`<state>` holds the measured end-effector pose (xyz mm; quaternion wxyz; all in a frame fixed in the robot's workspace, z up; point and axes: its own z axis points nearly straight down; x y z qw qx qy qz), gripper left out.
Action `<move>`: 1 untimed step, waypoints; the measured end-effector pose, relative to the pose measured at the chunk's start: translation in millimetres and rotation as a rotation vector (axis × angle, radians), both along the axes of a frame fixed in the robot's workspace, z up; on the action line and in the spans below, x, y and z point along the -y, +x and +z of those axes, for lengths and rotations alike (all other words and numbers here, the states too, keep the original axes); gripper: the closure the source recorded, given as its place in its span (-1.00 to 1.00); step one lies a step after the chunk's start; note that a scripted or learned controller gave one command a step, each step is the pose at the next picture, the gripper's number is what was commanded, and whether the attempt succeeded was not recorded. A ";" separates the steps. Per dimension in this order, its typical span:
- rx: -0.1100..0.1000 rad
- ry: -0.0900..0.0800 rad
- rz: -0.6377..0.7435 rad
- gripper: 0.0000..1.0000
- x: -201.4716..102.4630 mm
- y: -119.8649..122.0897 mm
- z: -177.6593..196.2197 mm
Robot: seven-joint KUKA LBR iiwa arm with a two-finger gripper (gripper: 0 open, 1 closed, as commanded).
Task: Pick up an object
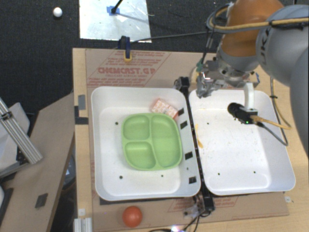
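Note:
A green divided plate [150,141] lies in the middle of the left white bin [106,129]. A small pink patterned block [164,108] rests just beyond the plate's far edge, near the wall between the bins. My gripper [204,88] hangs over the far left corner of the right bin [251,178], to the right of the pink block and apart from it. I see nothing held in it.
An orange ball [132,216] sits on the cardboard in front of the left bin. A shiny sheet [113,13] lies on the dark surface behind the bench, with a small white ball [58,12] to its left. A metal rail [19,134] stands at the left.

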<state>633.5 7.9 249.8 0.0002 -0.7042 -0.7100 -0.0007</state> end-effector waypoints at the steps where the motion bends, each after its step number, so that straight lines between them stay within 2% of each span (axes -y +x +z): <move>1: -0.001 0.000 0.002 1.00 -58.8 -16.2 1.3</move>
